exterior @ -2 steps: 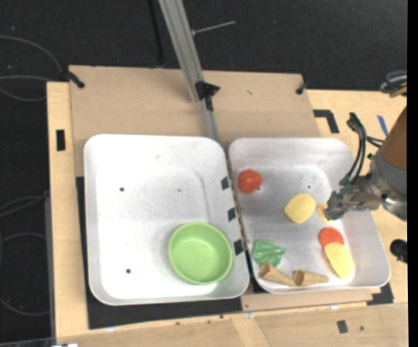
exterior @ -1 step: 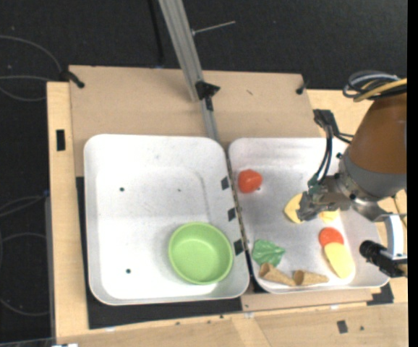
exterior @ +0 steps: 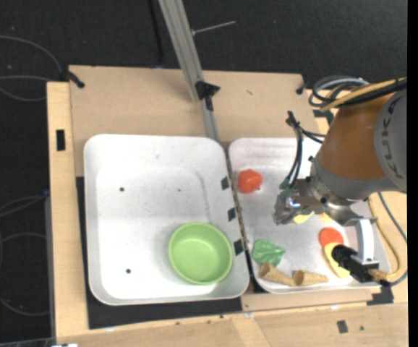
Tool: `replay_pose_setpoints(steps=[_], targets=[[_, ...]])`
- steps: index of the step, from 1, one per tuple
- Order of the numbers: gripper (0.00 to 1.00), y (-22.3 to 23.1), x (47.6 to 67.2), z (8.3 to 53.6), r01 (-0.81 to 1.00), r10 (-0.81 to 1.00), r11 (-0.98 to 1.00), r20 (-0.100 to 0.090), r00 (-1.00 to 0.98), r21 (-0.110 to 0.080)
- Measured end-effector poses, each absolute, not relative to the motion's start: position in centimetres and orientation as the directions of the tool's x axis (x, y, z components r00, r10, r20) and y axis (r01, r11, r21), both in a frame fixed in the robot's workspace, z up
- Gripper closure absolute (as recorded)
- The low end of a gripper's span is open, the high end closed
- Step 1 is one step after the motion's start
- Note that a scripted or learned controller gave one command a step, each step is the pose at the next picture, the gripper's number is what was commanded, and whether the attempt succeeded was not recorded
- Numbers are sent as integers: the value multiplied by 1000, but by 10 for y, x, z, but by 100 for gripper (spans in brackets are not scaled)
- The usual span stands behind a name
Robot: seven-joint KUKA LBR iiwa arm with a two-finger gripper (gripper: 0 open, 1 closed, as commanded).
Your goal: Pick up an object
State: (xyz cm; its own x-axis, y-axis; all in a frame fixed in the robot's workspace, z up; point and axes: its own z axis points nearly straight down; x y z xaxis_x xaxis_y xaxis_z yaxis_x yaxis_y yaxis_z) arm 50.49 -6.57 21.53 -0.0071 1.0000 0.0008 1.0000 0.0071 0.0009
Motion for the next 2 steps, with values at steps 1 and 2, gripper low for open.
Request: replay_pose_setpoints(steps=[1,2], targets=[[100,-16,507,232,1000,1000,9,2,-9,4],[100,32,509,226,1000,1000,8,1,-8,0]])
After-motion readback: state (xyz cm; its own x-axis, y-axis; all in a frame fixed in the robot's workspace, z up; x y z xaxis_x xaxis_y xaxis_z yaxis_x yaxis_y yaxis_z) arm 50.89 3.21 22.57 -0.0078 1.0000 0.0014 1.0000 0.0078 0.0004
